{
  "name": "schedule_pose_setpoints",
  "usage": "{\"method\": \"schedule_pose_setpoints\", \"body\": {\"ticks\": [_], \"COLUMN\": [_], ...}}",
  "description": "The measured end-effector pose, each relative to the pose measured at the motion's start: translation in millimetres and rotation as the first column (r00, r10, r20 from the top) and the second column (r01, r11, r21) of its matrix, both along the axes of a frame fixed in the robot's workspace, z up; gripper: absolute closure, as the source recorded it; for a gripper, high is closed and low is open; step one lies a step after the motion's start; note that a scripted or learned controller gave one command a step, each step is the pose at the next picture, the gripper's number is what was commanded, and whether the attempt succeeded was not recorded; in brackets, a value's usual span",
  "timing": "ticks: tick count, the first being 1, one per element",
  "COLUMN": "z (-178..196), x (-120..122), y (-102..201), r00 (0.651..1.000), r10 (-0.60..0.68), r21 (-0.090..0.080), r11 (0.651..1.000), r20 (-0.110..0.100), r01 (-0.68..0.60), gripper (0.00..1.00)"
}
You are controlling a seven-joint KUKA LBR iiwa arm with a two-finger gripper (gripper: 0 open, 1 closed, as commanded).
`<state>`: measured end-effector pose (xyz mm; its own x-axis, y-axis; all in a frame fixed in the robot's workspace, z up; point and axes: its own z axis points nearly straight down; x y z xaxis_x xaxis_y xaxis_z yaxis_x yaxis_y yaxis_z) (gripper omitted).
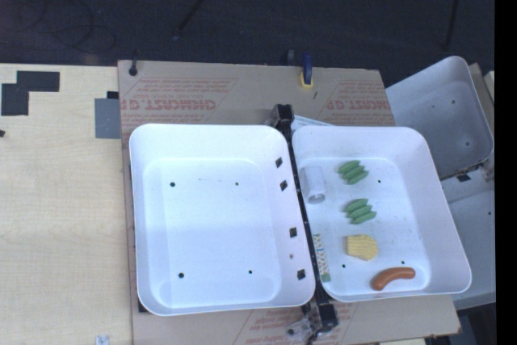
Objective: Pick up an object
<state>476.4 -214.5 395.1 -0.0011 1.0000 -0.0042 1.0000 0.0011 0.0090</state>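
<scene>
Bins sit side by side in the camera view, and every candidate lies in the right bin [440, 198]. Taking that bin as a clock face, a green piece [352, 170] lies near 12, a second green piece [359, 211] sits near the centre, a yellow block [362, 247] lies near 6, an orange sausage [393, 277] lies near 5, and a grey cylinder [315, 184] lies near 10, just beside the wall.

The sausage or the yellow block looks the safest pick, since each lies apart from its neighbours. Descend straight over the middle and close across the narrow side. The cylinder may roll and crowds the wall.

Whether the jaws are apart or together, I cannot tell. A pale strip [321, 254] at 8 is too small to identify. The left bin [149, 254] shows only dark dots.
</scene>
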Motion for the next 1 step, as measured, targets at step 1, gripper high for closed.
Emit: {"method": "schedule_pose_setpoints", "body": {"ticks": [1], "z": [57.1], "x": [-0.3], "y": [0.4], "r00": [1.000], "r10": [0.000], "r21": [0.002], "r11": [1.000], "r20": [-0.004], "r01": [0.000], "gripper": [1.00]}}
